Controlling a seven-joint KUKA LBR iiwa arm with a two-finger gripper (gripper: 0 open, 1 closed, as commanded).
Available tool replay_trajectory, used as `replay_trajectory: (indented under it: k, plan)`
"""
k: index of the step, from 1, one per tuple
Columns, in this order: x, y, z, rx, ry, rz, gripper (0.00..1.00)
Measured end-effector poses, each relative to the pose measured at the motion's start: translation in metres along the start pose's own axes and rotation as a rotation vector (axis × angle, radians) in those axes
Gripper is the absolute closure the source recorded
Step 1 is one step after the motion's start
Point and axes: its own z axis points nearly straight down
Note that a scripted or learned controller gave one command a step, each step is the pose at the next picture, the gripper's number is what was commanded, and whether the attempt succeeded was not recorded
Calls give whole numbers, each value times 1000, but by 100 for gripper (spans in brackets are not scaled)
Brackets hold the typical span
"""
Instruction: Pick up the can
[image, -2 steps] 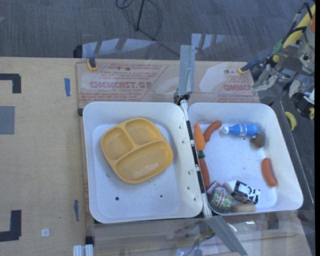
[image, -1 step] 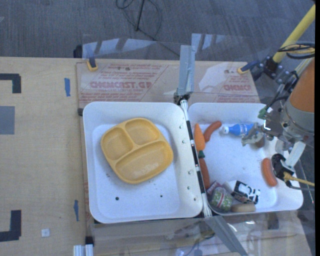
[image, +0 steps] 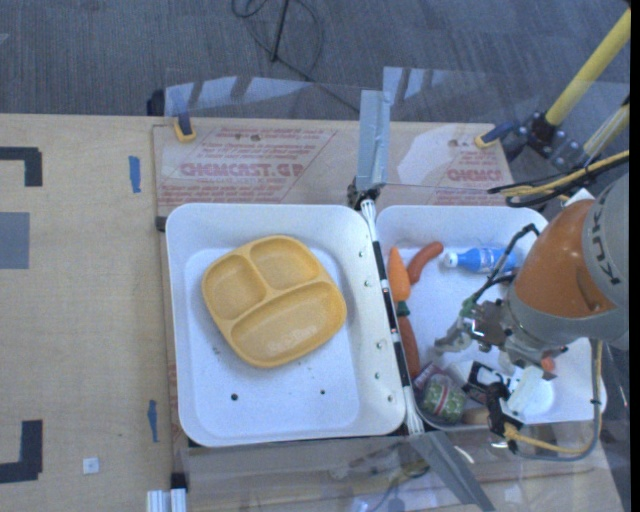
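The can (image: 442, 398) lies in the near left corner of the right bin (image: 470, 218); its greenish end faces up and a reddish side shows. My gripper (image: 465, 335) hangs over the middle of the right bin, just up and right of the can and apart from it. Nothing shows in its grasp. The grey arm with its orange band (image: 565, 265) reaches in from the right and hides the bin's right part.
An orange carrot (image: 398, 275), a red sausage-like piece (image: 425, 258) and a blue-and-white bottle (image: 482, 260) lie at the back of the right bin. A thin red stick (image: 409, 342) runs along its left wall. The left bin (image: 290, 410) holds a yellow divided plate (image: 274, 298).
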Motion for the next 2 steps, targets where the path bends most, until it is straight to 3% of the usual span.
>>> replay_trajectory:
  k: [1, 2]
  plan:
    - [-36, 42, -164, 0, -2, -122, 0]
    - [-44, 30, -273, -1, -3, -169, 0]
